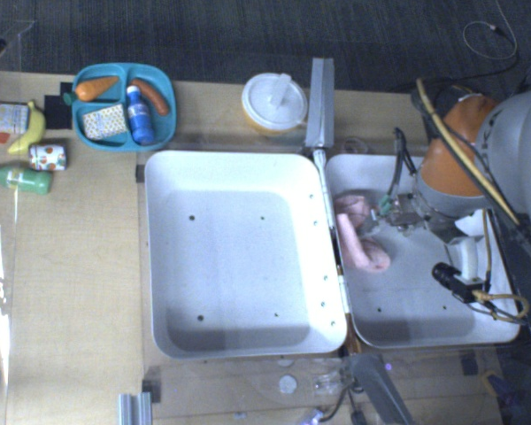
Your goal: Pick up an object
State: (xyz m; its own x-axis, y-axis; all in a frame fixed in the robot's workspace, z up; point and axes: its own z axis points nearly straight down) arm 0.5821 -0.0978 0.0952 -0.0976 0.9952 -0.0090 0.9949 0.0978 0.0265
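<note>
Pale pink soft objects lie in the right bin (425, 312), close to its left wall. One is a small lump (351, 206); below it a longer pink piece (356, 244) runs down to a rounded end. My gripper (377, 217) reaches in from the right and sits low over the bin, right beside the small lump and just above the longer piece. The grey arm with its orange band (447, 162) stands over the bin's right half and hides part of the floor there.
The left bin (239, 255) adjoins across a metal divider (319, 104). Behind the bins stand a yellow-lidded tub (274, 103) and a blue divided plate (124, 104) of toy food. A banana (31, 127), a can (47, 156) and a green bottle (18, 180) lie far left.
</note>
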